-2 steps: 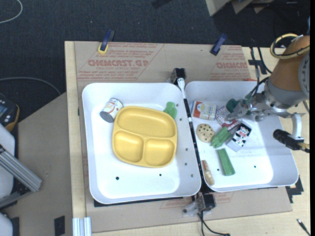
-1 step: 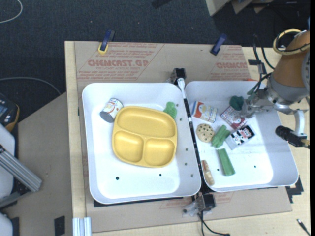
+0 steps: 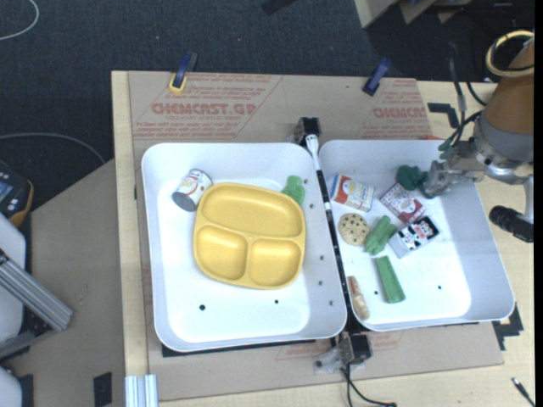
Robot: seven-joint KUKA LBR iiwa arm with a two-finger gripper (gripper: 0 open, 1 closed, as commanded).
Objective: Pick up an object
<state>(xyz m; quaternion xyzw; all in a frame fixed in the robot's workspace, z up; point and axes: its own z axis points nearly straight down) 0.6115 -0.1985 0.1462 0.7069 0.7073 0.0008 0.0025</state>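
**Insp. A:** Overhead cam, status pls. Where's the gripper (image 3: 438, 179)?

**Insp. B:** Over the right bin (image 3: 475, 303), upper right part, arm coming in from the right. It sits right next to a dark green lump (image 3: 410, 176); looks like touching, but can't confirm. Jaw state: cannot tell, tip is too small and blurred at this angle.

**A:** Anything held?

**B:** Nothing visibly held. My read: pick not done yet. Approx. at the reach/close stage, w/ the green lump as the likely target. Grasp and lift remain.

**A:** What else is in that bin?

**B:** Red-and-white packet (image 3: 352, 192) at upper left, cookie (image 3: 352, 227) just below it. A second red packet (image 3: 401, 201) near centre, a black-and-white card (image 3: 417, 232) beside it. Two green sticks: one tilted (image 3: 379, 234) by the cookie, one (image 3: 390, 279) lower down. Tan stick (image 3: 357, 297) against the left wall.

**A:** Obstructions?

**B:** Second red packet lies just below-left of the green lump, so a wide close could snag it. Rear wall is near too. Risk judged moderate.

**A:** Left bin (image 3: 246, 329)?

**B:** Yellow divided plate (image 3: 250, 234) in the middle, small can (image 3: 190, 189) on its side at upper left, green piece (image 3: 294, 188) at the plate's upper right edge. All well apart from the arm; no interference.
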